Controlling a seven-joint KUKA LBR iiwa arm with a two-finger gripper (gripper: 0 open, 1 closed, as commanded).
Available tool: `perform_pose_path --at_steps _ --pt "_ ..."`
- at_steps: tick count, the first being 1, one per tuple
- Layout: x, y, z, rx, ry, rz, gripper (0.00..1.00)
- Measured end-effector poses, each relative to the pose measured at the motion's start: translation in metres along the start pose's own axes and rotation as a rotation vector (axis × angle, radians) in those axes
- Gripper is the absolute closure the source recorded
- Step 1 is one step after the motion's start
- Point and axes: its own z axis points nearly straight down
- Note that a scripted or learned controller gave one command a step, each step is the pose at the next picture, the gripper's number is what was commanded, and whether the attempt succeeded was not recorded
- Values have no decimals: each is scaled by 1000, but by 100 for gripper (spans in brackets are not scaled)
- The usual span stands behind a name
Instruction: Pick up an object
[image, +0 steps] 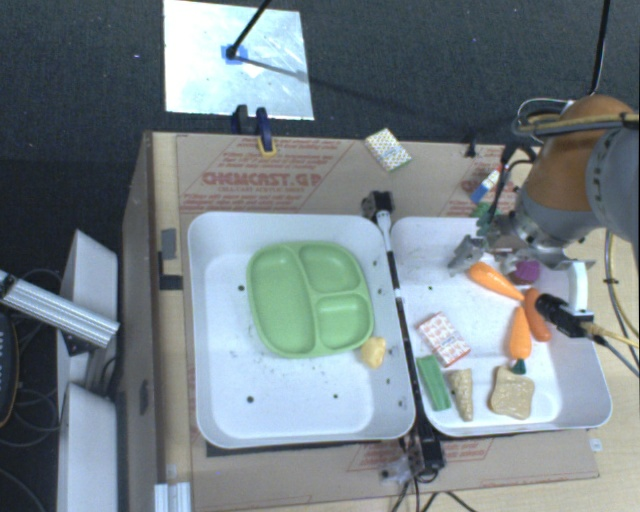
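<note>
While lying in the right bin (590, 400): two carrots (497, 281), upper one pointing upper-left to lower-right; gripper (478, 250) state unclear.

Divided plate (308, 298) sat mid left bin (225, 400); carrots (496, 280), cracker (443, 338), bread (511, 393) in right bin (590, 400).

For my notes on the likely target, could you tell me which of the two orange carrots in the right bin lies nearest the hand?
The upper carrot, lying slantwise just below the hand. The other carrot stands more upright, lower in the bin, above the toast-like piece.
</note>
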Motion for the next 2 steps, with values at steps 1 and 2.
perform_pose_path --at_steps 1,2 --pt "-30 49 65 17 -2 4 0" --pt "-30 51 52 11 -5 0 100"
